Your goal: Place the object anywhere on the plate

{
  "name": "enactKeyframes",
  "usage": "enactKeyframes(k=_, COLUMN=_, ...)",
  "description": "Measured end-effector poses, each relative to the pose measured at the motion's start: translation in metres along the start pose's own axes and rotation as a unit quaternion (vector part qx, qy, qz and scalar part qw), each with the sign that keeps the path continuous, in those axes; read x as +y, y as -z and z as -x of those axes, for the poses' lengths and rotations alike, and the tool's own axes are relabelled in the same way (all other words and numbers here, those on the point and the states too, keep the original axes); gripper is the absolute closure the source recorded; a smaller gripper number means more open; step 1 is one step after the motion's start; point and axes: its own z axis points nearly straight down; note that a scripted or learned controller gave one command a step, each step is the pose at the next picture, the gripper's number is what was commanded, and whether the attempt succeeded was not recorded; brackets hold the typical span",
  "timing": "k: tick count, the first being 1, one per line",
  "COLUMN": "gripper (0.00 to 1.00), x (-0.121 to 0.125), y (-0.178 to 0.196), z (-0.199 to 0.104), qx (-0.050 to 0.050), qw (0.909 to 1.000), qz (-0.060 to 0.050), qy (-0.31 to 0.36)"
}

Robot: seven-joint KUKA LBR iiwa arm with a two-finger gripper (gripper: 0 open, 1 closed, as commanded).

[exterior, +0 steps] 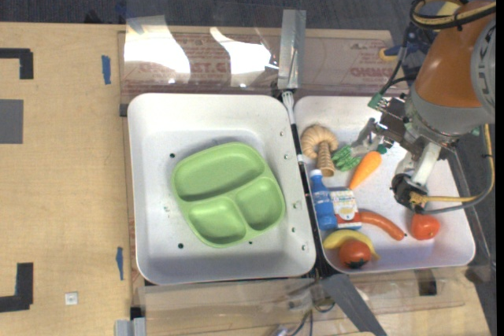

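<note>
A green three-compartment plate (228, 193) lies in the left white bin (150, 138). The right bin (461, 248) holds several toy foods. An orange carrot (364, 169) lies slanted near the bin's middle, with a small green piece (344, 158) beside it. My gripper (375, 136) hangs over the right bin just above the carrot's upper end, under the grey and orange arm (453, 83). Nothing shows as lifted by it.
Also in the right bin: a tan ribbed wooden piece (317, 141), a blue bottle (322, 201), a red chili (380, 223), a banana with a red tomato (353, 248) and a second tomato (424, 227). A black cable (409, 191) dangles beside the gripper.
</note>
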Motion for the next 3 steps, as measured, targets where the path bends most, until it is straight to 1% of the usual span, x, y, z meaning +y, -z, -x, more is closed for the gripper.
enactKeyframes(k=3, gripper=0.0, x=0.0, y=0.0, z=0.0, qx=0.0, qw=1.0, qz=0.0, qy=0.0)
